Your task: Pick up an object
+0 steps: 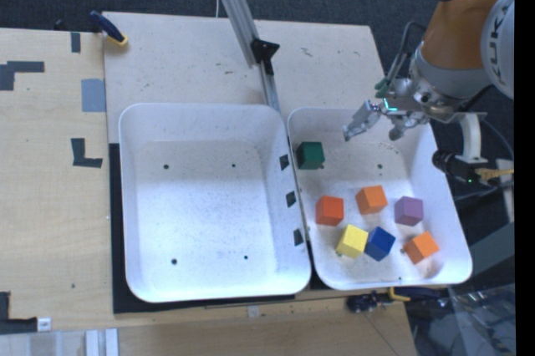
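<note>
My jaws hover over right bin top edge, spread apart, nothing in them. Green cube sits nearby, left.

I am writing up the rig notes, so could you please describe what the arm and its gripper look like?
The arm has a rounded orange shell above a grey wrist section, with dark lettering on a pale casing at the right. Black cables loop over its top. The gripper is small, metallic grey, with a teal light glowing at its base.
</note>
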